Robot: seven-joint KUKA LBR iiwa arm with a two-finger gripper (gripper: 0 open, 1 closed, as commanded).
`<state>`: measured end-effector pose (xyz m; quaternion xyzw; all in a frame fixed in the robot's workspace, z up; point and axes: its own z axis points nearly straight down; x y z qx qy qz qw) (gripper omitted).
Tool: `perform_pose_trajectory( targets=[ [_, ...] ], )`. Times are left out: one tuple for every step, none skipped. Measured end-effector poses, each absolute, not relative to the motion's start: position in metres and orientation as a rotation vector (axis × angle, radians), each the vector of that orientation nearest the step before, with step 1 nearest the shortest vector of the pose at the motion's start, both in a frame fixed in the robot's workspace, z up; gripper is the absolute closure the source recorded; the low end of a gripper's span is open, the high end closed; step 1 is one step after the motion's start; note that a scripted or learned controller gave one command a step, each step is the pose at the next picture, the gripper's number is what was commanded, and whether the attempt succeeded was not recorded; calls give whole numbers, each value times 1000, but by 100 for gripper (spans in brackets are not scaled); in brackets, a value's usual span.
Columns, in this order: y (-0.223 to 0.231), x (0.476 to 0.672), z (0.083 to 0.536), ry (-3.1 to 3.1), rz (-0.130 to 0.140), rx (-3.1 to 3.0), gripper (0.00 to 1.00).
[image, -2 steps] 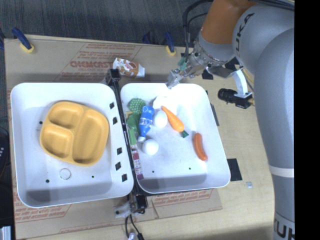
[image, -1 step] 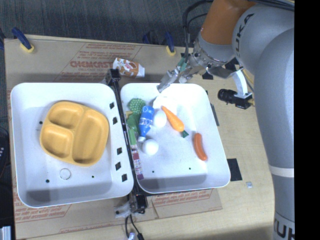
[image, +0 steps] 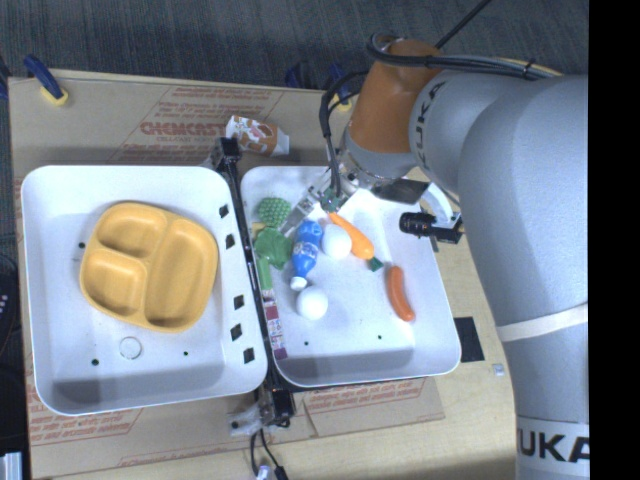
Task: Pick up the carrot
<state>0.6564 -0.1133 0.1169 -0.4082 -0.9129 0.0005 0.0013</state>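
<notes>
tool hovering just beside the carrot in the right bin; finger state unclear; carrot not yet lifted.

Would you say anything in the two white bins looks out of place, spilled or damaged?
Nothing stands out. The yellow compartment plate lies flat in the left bin. The orange carrot, blue-and-white bottle, white ball, sausage and green vegetables lie loose but intact in the right bin.

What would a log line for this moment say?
gripper over right bin | carrot lying in bin, not held | yellow tray in left bin
</notes>
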Motion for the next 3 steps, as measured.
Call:
perform_pose_trajectory(
  targets=[
    [-149, 605, 92, -2768, 2, -1481, 0],
    [-129, 587, 92, -2919, 1, -1151, 0],
    [-129, 587, 102, -2921, 3, -1145, 100]
  ],
)
